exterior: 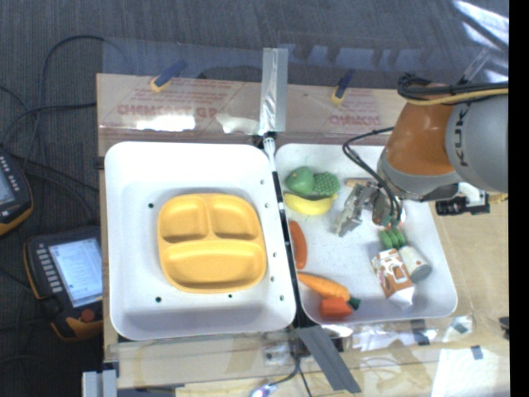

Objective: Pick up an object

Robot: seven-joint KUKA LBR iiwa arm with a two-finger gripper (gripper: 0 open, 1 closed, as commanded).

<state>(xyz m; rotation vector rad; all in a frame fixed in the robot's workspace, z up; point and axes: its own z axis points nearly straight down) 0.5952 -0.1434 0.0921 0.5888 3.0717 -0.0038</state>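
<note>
Right now I see several candidates in the right bin (442, 300) — a green-and-yellow toy (310, 190) at its upper left, a slim orange piece (298, 244) along the left wall, a carrot (324, 286) with a red piece (336, 308) touching it near the front, and a small carton (395, 275) below a green item (392, 239). My gripper (357, 213) hangs over the bin's middle, fingers spread and nothing between them, just right of the green-and-yellow toy. Beside it on the desk, the left bin (124, 222) holds a yellow divided tray (212, 241) — well apart from the arm.
</note>
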